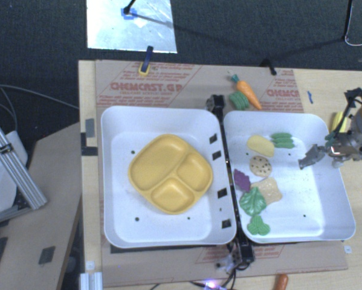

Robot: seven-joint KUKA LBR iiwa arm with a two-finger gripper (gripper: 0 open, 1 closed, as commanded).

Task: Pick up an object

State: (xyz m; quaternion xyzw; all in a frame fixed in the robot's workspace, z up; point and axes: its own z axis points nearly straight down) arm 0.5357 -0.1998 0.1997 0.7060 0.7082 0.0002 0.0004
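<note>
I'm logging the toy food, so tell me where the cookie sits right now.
In the camera view the cookie lies in the right bin, towards its left side, just below the yellow piece and above the cracker, with the purple grapes to its lower left.

Dark blue-grey carpet (35,29) fills the upper frame, with a shiny silver sheet (131,17) lying at top centre. A tan wooden bench (54,162) spans below; aluminium framing (11,162) stands at left.
</note>
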